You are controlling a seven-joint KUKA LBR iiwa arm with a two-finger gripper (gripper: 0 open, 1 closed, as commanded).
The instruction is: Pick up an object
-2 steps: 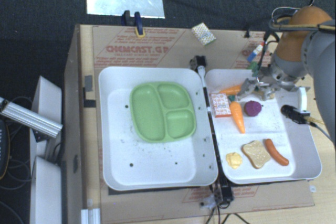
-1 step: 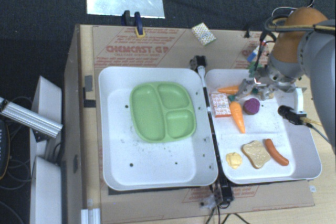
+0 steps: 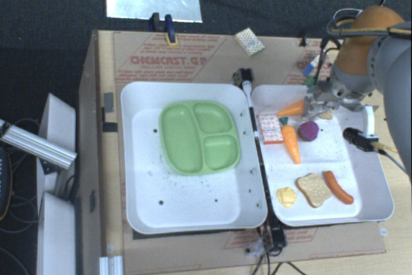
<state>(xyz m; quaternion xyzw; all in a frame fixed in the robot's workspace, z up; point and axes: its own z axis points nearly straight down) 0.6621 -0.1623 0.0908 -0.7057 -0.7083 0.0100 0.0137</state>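
A green divided plate (image 3: 199,137) lies in the left bin (image 3: 138,158). In the right bin (image 3: 370,193), a red-and-white carton (image 3: 270,128) sits at nine o'clock of a carrot (image 3: 291,142); a purple ball (image 3: 309,131) lies at two o'clock of that carrot. The gripper (image 3: 315,105) hangs just above the ball, beside a second carrot (image 3: 291,109); its opening cannot be judged. Toast (image 3: 313,189) and a sausage (image 3: 338,187) lie at six o'clock.

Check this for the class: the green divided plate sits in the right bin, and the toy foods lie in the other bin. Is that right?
Not quite. The camera view shows the green divided plate in the left bin. The toy foods, such as the carrot and the slice of bread, lie in the other bin, the right bin.
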